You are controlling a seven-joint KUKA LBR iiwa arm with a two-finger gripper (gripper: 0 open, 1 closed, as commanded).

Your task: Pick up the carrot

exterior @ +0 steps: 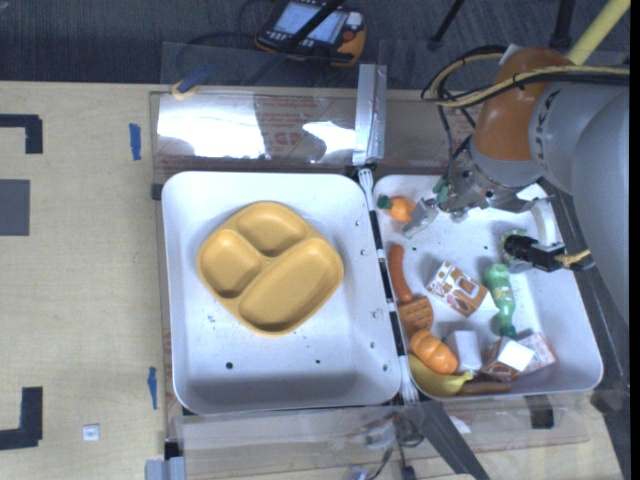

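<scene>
The small orange toy carrot with a green top (400,208) lay in the right white bin (575,318), in its far left corner, close to the wall. The end effector (447,200) hung just beside it; whether it was open I could not tell, and nothing was visibly held. The carrot looked light, stiff and smooth, probably slippery plastic; across its thick middle seemed best.

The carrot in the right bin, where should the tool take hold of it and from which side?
Probably at the orange body of the carrot, coming straight down from above. It lies small and stubby near the right bin's upper-left corner, close to the wall, so a sideways approach from the left looks blocked. The tool is just to its right.
</scene>
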